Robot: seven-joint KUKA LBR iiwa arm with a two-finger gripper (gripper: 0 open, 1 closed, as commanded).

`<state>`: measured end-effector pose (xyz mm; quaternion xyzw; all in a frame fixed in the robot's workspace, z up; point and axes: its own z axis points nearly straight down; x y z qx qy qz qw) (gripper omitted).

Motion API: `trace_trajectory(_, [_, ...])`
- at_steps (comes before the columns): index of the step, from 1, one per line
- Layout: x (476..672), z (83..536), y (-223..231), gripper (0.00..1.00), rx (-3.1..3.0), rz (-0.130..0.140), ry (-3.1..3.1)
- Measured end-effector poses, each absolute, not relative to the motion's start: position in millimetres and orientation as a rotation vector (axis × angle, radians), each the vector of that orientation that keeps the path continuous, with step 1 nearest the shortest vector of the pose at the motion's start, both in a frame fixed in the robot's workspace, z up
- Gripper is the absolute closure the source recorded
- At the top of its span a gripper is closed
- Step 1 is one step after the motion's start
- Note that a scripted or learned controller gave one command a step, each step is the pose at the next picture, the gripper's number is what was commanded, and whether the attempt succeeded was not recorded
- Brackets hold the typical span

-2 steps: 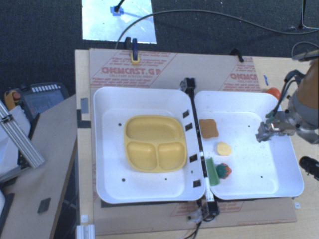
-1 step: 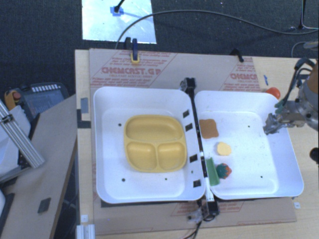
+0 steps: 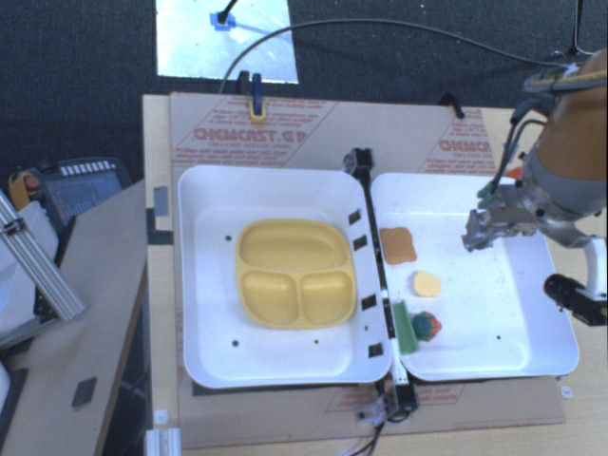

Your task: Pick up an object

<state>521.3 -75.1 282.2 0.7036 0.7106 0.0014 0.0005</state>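
Note:
In the right bin [image 3: 494, 350] lie three small items near its left wall: a brown flat piece [image 3: 398, 245], a yellow round piece [image 3: 427, 284], and a red-and-green strawberry-like toy [image 3: 426, 327] beside a green strip [image 3: 405, 330]. My gripper [image 3: 478, 234] hangs over the right bin's upper middle, to the right of the brown piece and apart from it. I see nothing between its fingers; their spread is too small and dark to read.
The left bin [image 3: 204, 283] holds a yellow divided tray [image 3: 294, 274]. Black clips line the divider between the bins [image 3: 366, 245]. The grey arm with its orange band [image 3: 570, 141] fills the right side. A dark part [image 3: 575, 297] juts over the right bin's edge.

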Motion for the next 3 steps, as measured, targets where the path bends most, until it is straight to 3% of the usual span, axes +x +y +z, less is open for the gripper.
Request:
trace_trajectory(1, [532.3, 275, -18, 1.00, 2.210, 0.004, 2.233])
trace_trajectory(3, [530.3, 261, 70, 1.00, 2.214, 0.001, 2.229])
